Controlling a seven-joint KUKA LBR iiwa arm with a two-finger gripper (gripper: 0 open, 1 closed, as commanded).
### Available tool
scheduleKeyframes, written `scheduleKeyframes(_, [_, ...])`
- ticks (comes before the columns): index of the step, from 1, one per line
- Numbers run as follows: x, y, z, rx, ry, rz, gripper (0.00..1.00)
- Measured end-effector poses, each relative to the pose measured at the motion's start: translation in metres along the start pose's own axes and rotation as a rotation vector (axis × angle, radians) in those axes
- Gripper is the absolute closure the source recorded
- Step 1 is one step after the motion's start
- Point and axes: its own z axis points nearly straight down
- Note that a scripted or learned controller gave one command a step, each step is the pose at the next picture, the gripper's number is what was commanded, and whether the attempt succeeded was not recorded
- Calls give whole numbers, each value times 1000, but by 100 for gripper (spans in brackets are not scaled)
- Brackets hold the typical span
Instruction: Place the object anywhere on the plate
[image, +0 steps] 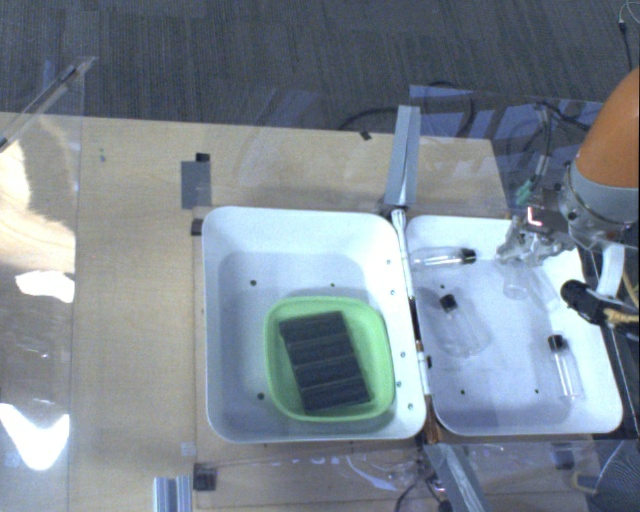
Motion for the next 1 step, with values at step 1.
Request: scheduleKeyframes(1, [67,-34,48,5,2,-122,100])
